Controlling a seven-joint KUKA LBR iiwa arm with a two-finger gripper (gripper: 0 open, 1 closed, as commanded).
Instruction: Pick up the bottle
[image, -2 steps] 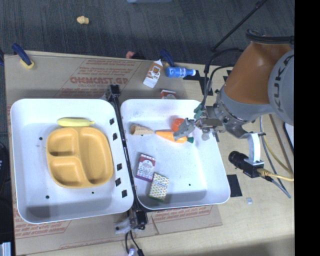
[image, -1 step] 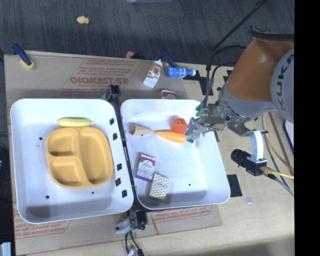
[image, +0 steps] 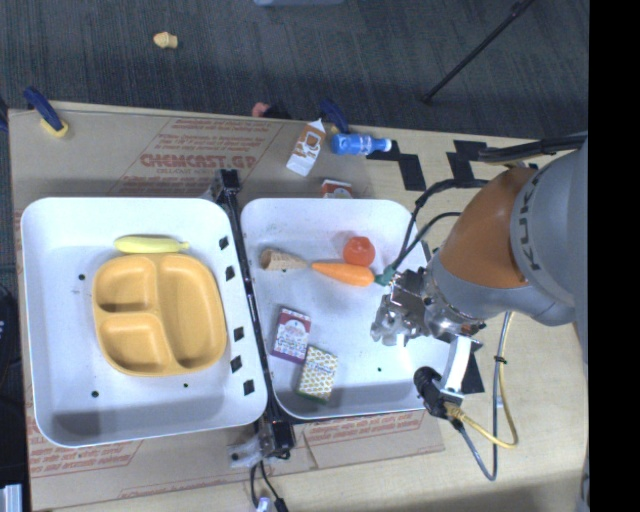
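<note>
A small blue bottle (image: 353, 145) lies on its side on the cardboard beyond the far edge of the right bin (image: 400, 395), outside both bins. My gripper (image: 390, 322) hangs low over the right side of the right bin, just below the tip of a carrot (image: 342, 273). It is well apart from the bottle, which lies toward the top of the view. I see nothing held in it.
The right bin also holds a red tomato (image: 359, 249), a brown cone-shaped piece (image: 282, 262) and two small boxes (image: 292, 335) (image: 318, 372). In the left bin (image: 50, 400) sit a yellow divided plate (image: 158, 311) and a banana (image: 150, 244). A small carton (image: 306, 148) lies beside the bottle.
</note>
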